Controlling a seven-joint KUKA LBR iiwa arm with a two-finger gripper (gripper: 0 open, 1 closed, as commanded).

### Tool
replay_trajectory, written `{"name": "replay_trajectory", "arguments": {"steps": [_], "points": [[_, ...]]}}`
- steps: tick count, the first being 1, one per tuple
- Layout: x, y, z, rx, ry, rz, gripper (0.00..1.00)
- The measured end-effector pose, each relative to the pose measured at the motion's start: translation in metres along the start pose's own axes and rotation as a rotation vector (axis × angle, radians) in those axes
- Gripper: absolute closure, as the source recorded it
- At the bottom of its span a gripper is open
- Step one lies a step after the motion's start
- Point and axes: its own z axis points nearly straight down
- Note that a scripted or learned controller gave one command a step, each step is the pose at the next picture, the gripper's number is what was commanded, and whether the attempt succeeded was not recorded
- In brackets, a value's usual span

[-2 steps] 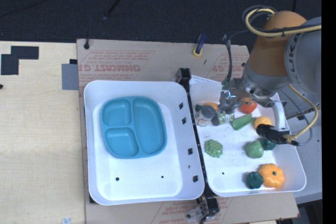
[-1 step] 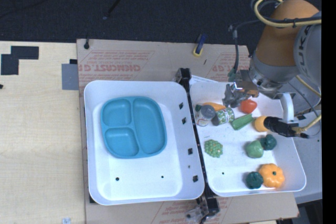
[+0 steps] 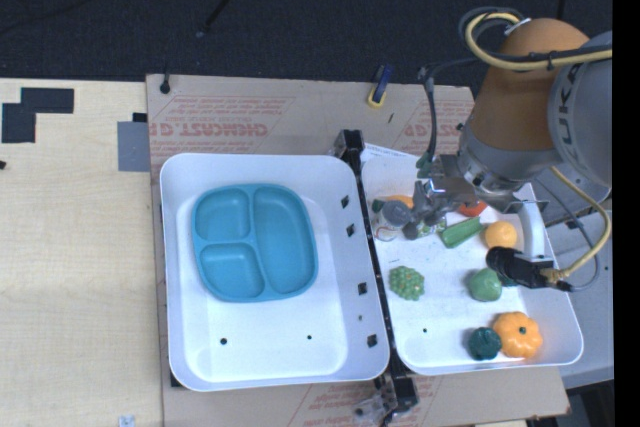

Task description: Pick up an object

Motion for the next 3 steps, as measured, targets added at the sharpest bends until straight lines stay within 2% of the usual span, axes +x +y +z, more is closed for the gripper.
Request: {"name": "replay_trajectory", "arguments": {"steps": [1, 2, 3], "points": [[0.028, -0.033, -0.001, 0.001, 0.0, 0.0, 1.0], [0.055, -0.088, 0.006, 0.003, 0.0, 0.0, 1.0], [0.045, -0.069, 0.006, -0.002, -0.002, 0.003, 1.0]]}}
